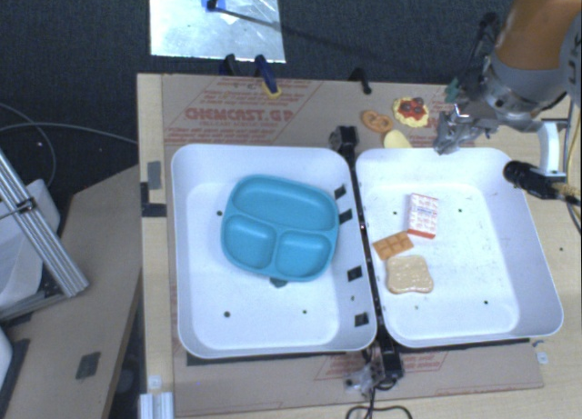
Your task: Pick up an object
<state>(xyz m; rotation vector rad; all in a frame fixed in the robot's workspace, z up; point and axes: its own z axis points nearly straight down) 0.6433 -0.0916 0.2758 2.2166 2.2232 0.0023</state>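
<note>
Camera view, from the left edge: slanted metal rails (pixel 36 235) over a tan side table. Further back, on dark carpet, a shiny silver sheet (pixel 216 8). Just below it, clipped to the far edge of a printed cardboard board (pixel 236 113), a blue clamp (pixel 266 76).

On the board, a left bin (pixel 182 226), white and shallow. Lying flat near its middle, a blue divided plate (pixel 279 228) with three compartments, tilted a little in plan, well apart from the walls.

Along the seam between the bins, a row of black clips (pixel 349 244).

Next, a right bin (pixel 536 272), touching the left one along that seam. Grouped in its left half, three small things: a brown waffle piece (pixel 393 245) nearest the seam; just below and touching or nearly touching it, a pale toast slice (pixel 409 274); above both and slightly to the right, a red and white box (pixel 422 215), lying flat, just beside the waffle piece.

Behind the right bin, on the bare board: a small brown pretzel-like piece (pixel 376 120), a yellow lump (pixel 396 140) at the bin's far rim, and a round toy with red topping (pixel 411 111).

Over the far rim of the right bin, right of those three, the gripper (pixel 450 140), pointing down, well apart from the box, waffle piece and toast slice. Nothing visibly held. Open or closed: cannot tell, too small and blurred.

Above it, reaching in from the upper right, the grey arm with its orange band (pixel 536 17).
</note>
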